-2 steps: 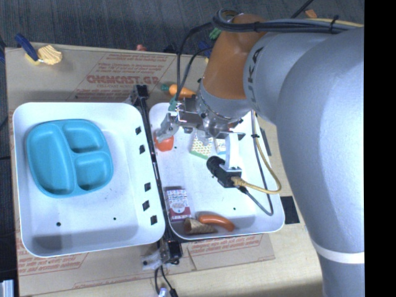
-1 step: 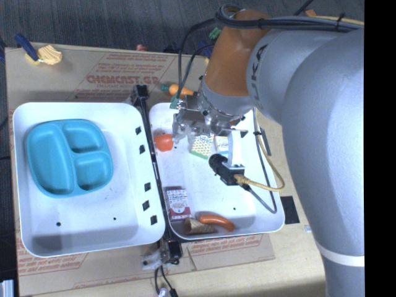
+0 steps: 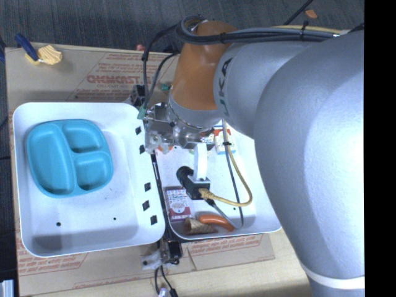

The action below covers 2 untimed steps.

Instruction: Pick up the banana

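My gripper (image 3: 162,140) hangs low over the far left part of the right bin (image 3: 263,226), close to the wall shared with the left bin. The wrist and the orange band sit right above it and cover what is under it. The grey arm hides most of the right bin's floor. No yellow fruit can be made out in the uncovered near strip of that bin.
A red-and-white packet (image 3: 177,204), an orange carrot-like item (image 3: 215,219) and a brown piece (image 3: 197,228) lie at the right bin's near edge. The left bin (image 3: 37,240) holds a blue divided plate (image 3: 68,156). A small yellow-and-blue item (image 3: 44,54) lies on the cardboard at far left.
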Each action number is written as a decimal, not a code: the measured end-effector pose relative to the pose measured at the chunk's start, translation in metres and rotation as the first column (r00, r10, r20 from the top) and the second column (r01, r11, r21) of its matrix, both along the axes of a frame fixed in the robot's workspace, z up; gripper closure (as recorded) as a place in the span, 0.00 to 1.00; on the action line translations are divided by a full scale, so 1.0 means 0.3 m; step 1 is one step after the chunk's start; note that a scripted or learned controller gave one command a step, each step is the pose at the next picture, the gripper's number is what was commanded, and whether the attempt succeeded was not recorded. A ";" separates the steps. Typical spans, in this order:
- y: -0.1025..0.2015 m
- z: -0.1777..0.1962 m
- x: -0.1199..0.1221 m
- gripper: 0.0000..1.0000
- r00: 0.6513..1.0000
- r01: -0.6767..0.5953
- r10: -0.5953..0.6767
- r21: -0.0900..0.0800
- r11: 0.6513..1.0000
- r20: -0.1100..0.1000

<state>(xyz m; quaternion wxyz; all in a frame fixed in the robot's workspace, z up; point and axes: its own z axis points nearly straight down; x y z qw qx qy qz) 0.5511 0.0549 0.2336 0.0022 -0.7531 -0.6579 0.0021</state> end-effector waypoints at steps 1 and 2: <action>-0.295 0.024 -0.115 1.00 0.927 0.376 -0.376 -0.002 0.927 -0.001; -0.293 0.024 -0.115 0.00 0.927 0.375 -0.375 -0.001 0.927 -0.001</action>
